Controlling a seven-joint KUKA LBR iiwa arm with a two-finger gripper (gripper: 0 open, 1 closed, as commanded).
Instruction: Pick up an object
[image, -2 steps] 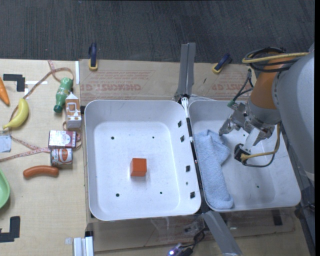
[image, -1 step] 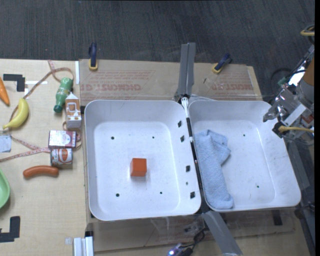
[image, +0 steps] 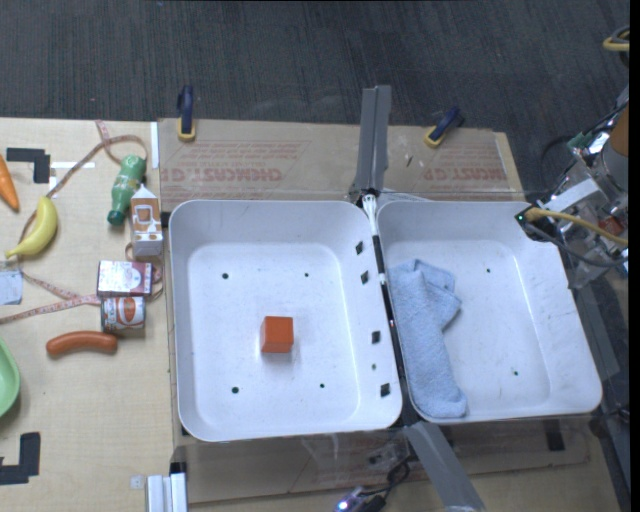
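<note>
A small orange-red cube (image: 277, 334) sits alone near the middle of the left white bin (image: 200, 400). A crumpled light blue cloth (image: 430, 335) lies along the left side of the right white bin (image: 560, 390). My gripper (image: 585, 212) hovers at the far right, over the upper right rim of the right bin. It is well apart from both the cloth and the cube, and much of it is cut off by the view's edge.
On the wooden table left of the bins lie a banana (image: 35, 228), a green bottle (image: 125, 186), small cartons (image: 146, 228), a can (image: 124, 313) and a sausage (image: 82, 344). A grey post (image: 373, 140) stands behind the seam between the bins.
</note>
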